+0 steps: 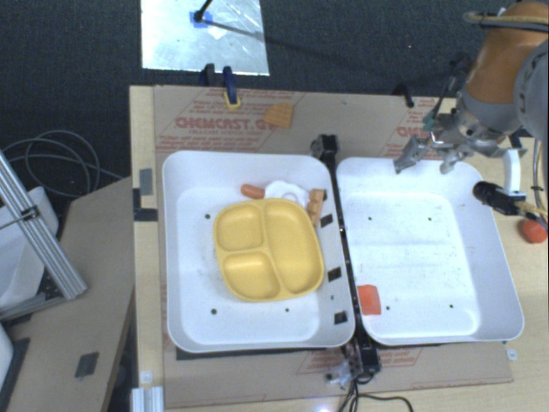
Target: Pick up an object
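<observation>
Up at the right bin's (493, 256) far edge, your arm's (506, 58) pincer (426, 156) hangs with its fingers spread apart, gripping nothing.

Two white bins (184, 256), one yellow divided plate (268, 250), one orange block (368, 299), one claw (427, 158)

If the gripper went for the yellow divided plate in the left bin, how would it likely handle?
The yellow divided plate looks like rigid moulded plastic, so probably stiff and light. Its broad, flat shape suggests only the rim is pinchable, and it may tilt. It seems to overlap a white item, which might shift.
</observation>
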{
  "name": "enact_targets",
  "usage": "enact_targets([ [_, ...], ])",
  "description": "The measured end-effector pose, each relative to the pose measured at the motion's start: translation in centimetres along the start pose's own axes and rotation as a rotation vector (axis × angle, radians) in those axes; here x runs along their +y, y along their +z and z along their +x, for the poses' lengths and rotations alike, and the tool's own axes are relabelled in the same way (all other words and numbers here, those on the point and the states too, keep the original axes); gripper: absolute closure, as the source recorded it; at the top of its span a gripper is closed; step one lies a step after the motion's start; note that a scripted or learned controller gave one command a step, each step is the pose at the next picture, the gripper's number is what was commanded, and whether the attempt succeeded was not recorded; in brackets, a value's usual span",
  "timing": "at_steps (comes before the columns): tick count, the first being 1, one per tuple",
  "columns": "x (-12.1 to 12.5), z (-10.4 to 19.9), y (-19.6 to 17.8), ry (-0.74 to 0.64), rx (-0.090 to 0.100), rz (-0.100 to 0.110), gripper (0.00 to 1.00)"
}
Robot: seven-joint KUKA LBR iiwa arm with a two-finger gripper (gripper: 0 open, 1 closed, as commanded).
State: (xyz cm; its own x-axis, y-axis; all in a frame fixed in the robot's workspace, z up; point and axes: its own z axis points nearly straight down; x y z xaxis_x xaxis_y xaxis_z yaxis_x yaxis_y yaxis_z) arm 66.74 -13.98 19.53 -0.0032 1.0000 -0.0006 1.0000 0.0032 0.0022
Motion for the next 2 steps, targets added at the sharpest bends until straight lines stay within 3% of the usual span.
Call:
enact_targets([
  [1, 0.11, 0.0, -1.15, -0.003, 0.0, -0.004, 1.0],
  [2, 0.1, 0.02, -1.14, -0.004, -0.001, -0.004, 0.0],
])
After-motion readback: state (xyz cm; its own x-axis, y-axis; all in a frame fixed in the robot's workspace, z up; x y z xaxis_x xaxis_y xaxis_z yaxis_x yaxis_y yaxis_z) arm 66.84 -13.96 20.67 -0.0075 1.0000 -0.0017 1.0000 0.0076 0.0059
